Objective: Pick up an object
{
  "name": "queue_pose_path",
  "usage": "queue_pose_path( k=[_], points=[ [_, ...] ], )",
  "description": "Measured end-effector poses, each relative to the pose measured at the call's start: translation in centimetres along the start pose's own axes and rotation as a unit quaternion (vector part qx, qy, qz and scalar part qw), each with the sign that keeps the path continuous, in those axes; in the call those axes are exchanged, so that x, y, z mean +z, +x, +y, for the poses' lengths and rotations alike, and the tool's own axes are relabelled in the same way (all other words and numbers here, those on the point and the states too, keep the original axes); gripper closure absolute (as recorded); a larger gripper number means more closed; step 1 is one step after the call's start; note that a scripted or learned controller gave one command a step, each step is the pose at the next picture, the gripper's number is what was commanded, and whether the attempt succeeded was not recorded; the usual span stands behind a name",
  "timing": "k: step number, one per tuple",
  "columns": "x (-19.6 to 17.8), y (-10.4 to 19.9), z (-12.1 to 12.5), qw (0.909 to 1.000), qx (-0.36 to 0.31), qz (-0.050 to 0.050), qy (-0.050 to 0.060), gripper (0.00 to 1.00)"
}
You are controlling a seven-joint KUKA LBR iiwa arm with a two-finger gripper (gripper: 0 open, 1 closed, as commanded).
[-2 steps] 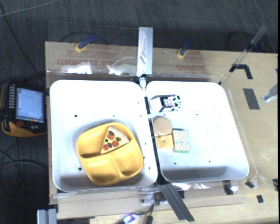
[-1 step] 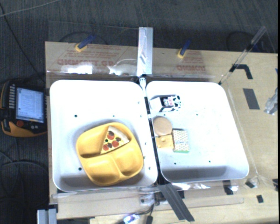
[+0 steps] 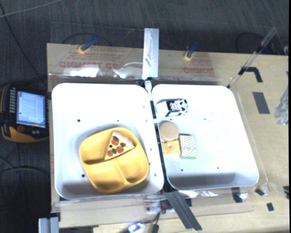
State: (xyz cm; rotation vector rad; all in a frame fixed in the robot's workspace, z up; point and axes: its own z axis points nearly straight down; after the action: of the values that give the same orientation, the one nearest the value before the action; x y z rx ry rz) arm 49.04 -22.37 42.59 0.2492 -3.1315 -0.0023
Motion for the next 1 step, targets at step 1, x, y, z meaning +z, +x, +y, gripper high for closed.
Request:
queue_pose_path(
  k=[1],
  points=[
    [1.09,-0.91,0.37,0.9581,-0.286,0.000,-0.001,1.00]
  ],
)
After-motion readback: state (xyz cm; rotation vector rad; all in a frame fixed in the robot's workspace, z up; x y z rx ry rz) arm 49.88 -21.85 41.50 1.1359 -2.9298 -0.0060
